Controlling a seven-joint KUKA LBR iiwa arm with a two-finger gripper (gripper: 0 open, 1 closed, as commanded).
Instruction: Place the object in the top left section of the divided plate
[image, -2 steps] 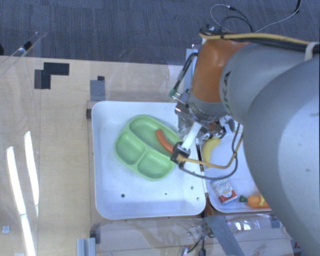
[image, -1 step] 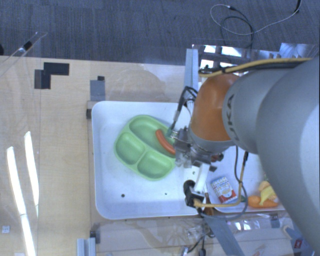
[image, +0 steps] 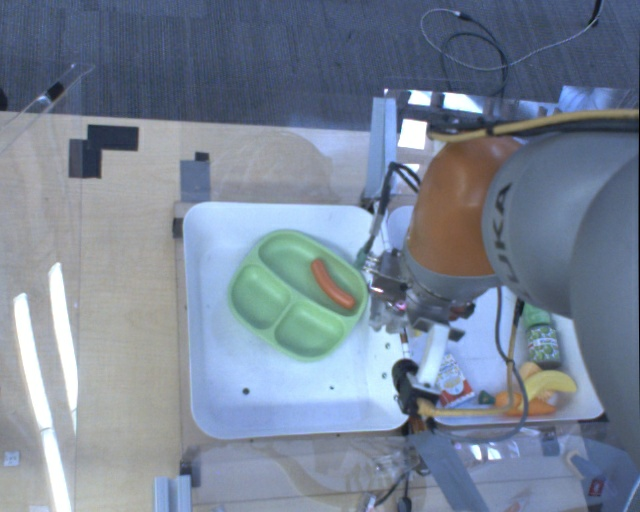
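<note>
From my remote station I saw the green divided plate (image: 293, 293) lying in the left bin (image: 215, 390), with an orange sausage-like object (image: 333, 283) resting in its large section, toward one o'clock from the plate's centre. I judged the placing done or nearly so, if that compartment counts as the top left one; the plate sat turned, so I could not be sure. The gripper (image: 408, 318) hung at three o'clock of the plate, by the bin's right wall, and I couldn't tell its state. In the right bin (image: 590, 405) lay a green bottle (image: 541, 337), a banana (image: 549, 384), a carrot (image: 528, 405) and a small packet (image: 453, 384). The arm's bulk (image: 560, 220) overhung that bin.
</note>
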